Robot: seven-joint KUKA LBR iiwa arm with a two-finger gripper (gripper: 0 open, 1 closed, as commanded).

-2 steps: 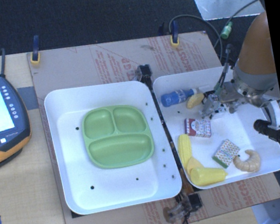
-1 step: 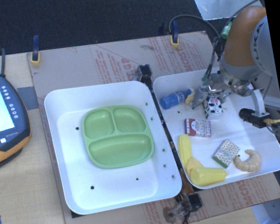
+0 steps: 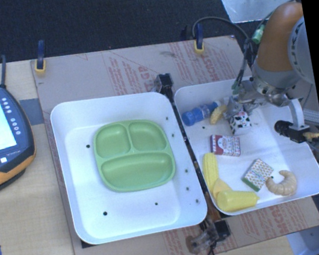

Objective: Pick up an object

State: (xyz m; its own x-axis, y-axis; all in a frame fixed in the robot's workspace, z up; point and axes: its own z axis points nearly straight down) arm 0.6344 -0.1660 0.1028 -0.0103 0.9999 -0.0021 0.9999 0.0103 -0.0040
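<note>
Black-and-white toy [image 3: 241, 121]: right bin [image 3: 286, 150], far end, directly below your hand [image 3: 240, 107]; upright, touching it. Hand's grip state: you cannot tell.

A pale wooden bench [image 3: 24, 227] under a cardboard sheet [image 3: 131, 71] meets dark carpet [image 3: 96, 10] beyond.
</note>
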